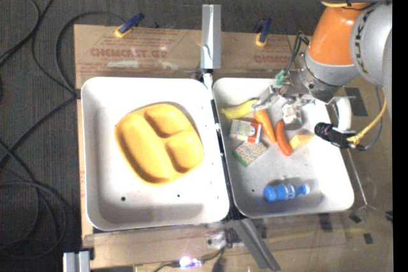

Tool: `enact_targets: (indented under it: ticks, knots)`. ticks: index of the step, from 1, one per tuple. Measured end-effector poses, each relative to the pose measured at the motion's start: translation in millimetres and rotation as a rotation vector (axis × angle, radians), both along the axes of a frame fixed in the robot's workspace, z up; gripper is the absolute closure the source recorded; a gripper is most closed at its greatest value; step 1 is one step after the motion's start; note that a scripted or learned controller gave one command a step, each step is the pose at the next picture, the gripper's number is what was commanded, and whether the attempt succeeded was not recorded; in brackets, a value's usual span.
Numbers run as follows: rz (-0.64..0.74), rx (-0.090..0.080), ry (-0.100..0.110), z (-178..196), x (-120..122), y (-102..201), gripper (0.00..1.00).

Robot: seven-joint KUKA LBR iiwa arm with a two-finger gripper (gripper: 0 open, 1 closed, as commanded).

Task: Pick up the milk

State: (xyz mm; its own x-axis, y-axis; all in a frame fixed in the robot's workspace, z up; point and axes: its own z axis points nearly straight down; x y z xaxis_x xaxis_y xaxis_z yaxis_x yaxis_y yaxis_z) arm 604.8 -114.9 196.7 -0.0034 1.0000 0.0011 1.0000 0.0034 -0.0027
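**Still on the floor of the bin: milk carton waits as arm hovers over right bin**

Here, nearest the camera, a blue water bottle [285, 191] lies on its side by the front edge of the right bin [331, 200], with bare white floor around it. Just behind sits a small green-patterned box [250, 152], and touching its far side stands the milk [245, 130], a little white carton with a red patch, close to the bin's left wall. Two carrots [273, 129] lie slantwise beside the carton on its right, a yellow wedge [302, 139] beyond them, and a banana [239, 111] rests toward the far left corner.

The hand [287, 99] hangs over the far middle of the right bin, above the carrots and off to the right of the carton; whether its grip is released or clenched cannot be told from this angle, and nothing is visibly between its fingers. Judged from this, the pick has not been made: the hand has yet to get over the milk, descend, close and lift.

Room is tight. The carton is hemmed in by the box, a carrot and the left wall, so clean finger access looks scarce. In the left bin [95, 137] a yellow divided tray [159, 142] sits mid-floor.
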Motion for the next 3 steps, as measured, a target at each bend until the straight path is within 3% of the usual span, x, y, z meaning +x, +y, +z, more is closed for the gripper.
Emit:
enact_targets:
  ticks: [1,2,3]
  knots:
    - [0.163,0.000,-0.003,-88.3,-58.2,-19.7,0.00]
    - [0.164,0.004,-0.002,-79.2,-57.5,-17.9,1.00]
    - [0.195,-0.003,-0.002,33.9,-19.5,-61.7,1.00]
